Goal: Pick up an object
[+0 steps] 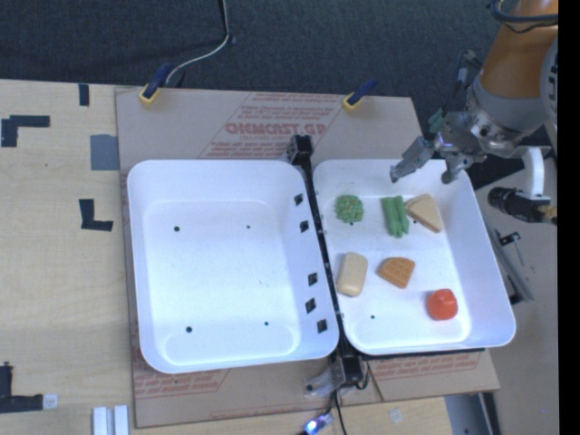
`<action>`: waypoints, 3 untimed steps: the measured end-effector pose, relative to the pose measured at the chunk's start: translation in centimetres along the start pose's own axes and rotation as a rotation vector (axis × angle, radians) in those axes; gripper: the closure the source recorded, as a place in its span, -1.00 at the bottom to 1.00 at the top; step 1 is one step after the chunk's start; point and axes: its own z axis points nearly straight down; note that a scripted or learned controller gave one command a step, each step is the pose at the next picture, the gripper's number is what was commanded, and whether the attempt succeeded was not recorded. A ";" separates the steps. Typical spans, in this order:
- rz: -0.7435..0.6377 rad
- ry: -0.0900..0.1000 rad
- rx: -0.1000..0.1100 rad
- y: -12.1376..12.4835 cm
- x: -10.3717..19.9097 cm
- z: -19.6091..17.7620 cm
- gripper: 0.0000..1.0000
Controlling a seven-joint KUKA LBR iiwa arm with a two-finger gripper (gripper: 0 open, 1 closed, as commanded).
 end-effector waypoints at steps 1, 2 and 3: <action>0.006 -0.007 -0.012 -2.3 -6.7 -11.6 -1.00; -0.008 -0.002 -0.022 -6.7 2.1 -28.2 -1.00; 0.003 0.000 -0.001 -12.5 -0.6 -27.1 -1.00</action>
